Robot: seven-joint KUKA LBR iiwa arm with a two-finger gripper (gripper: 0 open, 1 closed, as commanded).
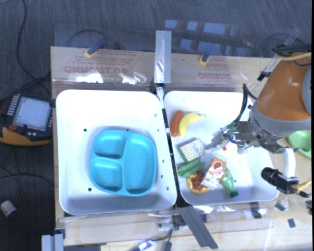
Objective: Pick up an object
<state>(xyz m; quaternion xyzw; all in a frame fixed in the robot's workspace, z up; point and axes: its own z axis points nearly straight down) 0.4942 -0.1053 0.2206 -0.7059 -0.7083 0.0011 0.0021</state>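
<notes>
White plastic fills most of what I see: two shallow bins side by side on the bench, the left bin (73, 119) carrying a turquoise divided plate (123, 162) that sits toward its near right part, the right bin (209, 101) carrying a small heap of toy food. From the right my arm (282, 95) reaches in, its orange band broad above the grey wrist, and the gripper (223, 138) hangs low over the middle of the right bin, pointing left toward the heap. I cannot tell from this angle whether the claw is spread or pressed together, and I see nothing caught in it. Just left of the gripper tip lies a small checked packet (191, 149), tilted, close to the tip, though I cannot say whether they touch. Farther back, near the bin's left wall, a yellow banana (188, 122) lies against an orange carrot (176, 123). Nearer to me, a green vegetable (187, 168) lies below the packet, a red-and-yellow pizza slice (197, 183) sits at the near edge, a white-and-red carton (214, 172) rests beside it, and a green bottle (228, 183) lies slanted just right of the carton. Outside the bins, a handheld pendant (26, 118) with a grey screen rests on the floor to the far left.
</notes>
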